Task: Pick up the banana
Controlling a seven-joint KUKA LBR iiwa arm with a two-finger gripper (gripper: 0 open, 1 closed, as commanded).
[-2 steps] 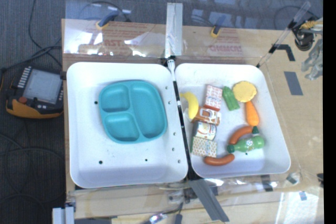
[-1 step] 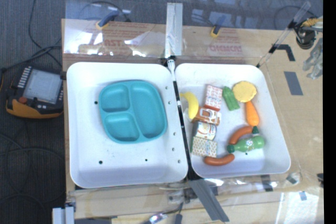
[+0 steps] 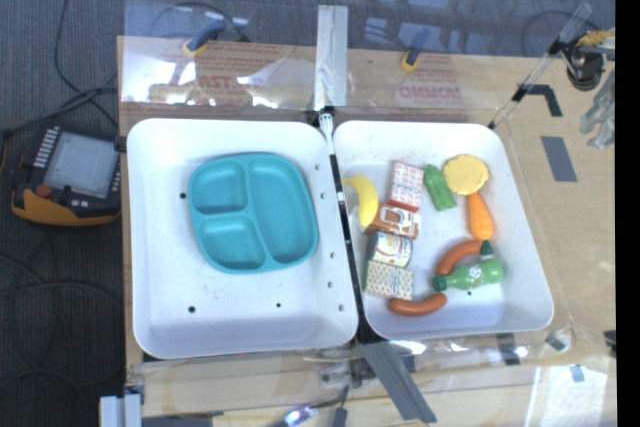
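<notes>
A smooth, curved yellow banana (image 3: 363, 199) lies centre-frame against the right white bin's (image 3: 520, 245) left wall; the claw's state cannot be told.

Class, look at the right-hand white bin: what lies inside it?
Inside the right bin: a banana by its left wall, small cartons, a carrot, sausages, a green bottle. Anything beneath them is covered.

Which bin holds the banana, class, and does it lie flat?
The right bin. The banana lies flat on its floor by the left wall.
</notes>
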